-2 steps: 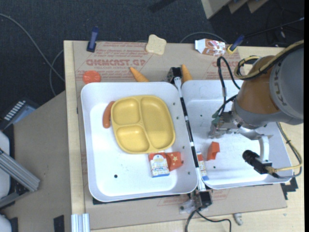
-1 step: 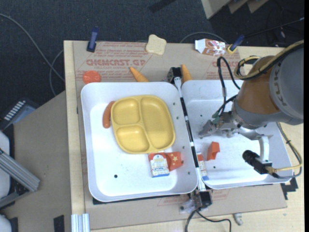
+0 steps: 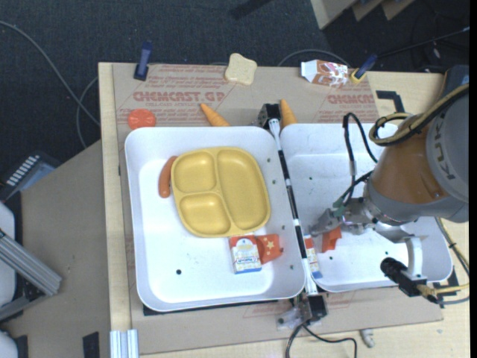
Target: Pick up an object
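The pincer (image 3: 326, 226) is hovering low in the right bin (image 3: 440, 256), just over a small red object (image 3: 331, 239) near its left wall, seemingly lining up a grab, though I cannot tell whether it is closed.

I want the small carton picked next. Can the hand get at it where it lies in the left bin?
Probably yes. The carton lies flat on the left bin's floor, open from above, with only the yellow tray and a red packet close beside it. The hand is over the right bin, just across the rims.
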Controlling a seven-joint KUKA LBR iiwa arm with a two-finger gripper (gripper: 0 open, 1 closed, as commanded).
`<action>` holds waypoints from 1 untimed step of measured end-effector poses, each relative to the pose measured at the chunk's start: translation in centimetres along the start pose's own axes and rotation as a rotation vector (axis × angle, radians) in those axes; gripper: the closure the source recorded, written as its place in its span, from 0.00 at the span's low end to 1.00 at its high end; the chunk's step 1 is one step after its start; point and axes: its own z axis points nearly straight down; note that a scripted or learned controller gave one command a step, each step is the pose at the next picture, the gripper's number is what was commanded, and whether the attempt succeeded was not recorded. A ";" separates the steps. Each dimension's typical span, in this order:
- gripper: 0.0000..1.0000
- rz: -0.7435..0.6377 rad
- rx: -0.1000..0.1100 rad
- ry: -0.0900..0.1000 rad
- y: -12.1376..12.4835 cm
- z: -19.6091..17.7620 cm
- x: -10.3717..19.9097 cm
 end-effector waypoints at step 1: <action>1.00 0.001 -0.002 0.000 0.0 -1.0 0.1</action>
